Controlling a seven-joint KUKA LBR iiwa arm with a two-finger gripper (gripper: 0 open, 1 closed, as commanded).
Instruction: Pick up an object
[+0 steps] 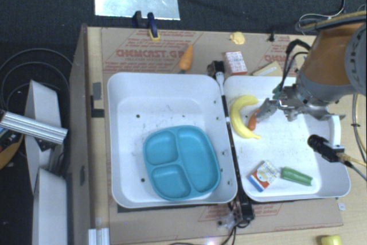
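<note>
Over the right bin point(335, 183), the arm point(335, 60) reaches in from the right, its hand point(265, 111) low near the bin's upper left area. Whether the hand is parted or closed cannot be told. A small orange piece point(252, 121) lies just beside the hand's tip, touching or nearly touching the banana point(242, 116); contact with the hand is unclear. The banana lies curved along the bin's left wall. A small carton point(263, 175) and a green pepper point(296, 175) lie side by side near the front edge. The left bin point(132, 100) holds a blue divided plate point(180, 162). On the tabletop point(143, 49) behind the bins rest a carrot point(186, 58) and a small box point(235, 62).
</note>
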